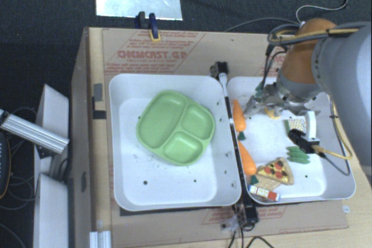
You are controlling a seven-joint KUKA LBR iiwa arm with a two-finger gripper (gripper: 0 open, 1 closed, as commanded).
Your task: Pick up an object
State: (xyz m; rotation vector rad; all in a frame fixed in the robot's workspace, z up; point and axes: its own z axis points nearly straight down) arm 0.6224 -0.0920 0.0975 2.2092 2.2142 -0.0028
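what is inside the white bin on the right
The right white bin holds two orange toy carrots, a pizza slice toy and a green pod toy. The grey arm covers its back corner.

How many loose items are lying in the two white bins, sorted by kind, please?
Green divided plate: 1
Toy carrots: 2
Toy pizza slice: 1
Green pea pod: 1
Small red and white piece by the pizza slice: 1
Total: 6

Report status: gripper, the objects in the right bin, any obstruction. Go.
Gripper low over right bin, upper left area, nothing seen held. Two carrots, pizza slice, green pods lying loose. Green plate in left bin, no obstruction.
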